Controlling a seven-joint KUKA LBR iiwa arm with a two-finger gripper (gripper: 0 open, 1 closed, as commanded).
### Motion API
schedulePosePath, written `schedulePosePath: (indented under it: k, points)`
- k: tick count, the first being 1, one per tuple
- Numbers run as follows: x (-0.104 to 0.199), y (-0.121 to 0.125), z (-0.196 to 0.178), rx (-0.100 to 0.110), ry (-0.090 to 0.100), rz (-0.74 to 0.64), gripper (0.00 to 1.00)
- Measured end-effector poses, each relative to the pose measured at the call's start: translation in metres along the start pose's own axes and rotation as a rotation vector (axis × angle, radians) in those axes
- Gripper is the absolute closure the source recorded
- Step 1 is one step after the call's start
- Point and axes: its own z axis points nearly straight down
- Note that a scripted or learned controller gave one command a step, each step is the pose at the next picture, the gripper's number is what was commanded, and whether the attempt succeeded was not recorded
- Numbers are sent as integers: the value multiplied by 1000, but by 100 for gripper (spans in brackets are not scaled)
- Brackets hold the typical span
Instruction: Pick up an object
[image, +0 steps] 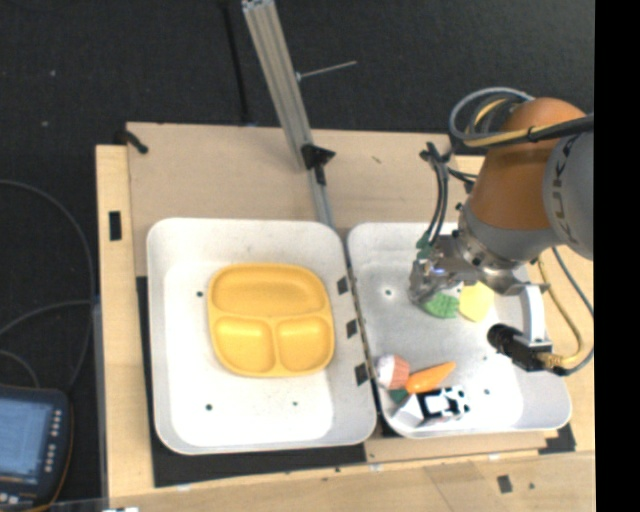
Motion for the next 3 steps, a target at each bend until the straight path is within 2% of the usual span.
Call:
schedulePosePath:
  k: [2, 3]
  points:
    - [91, 2, 8, 3, 0, 2, 100]
    - [154, -7, 2, -1, 1, -1, 100]
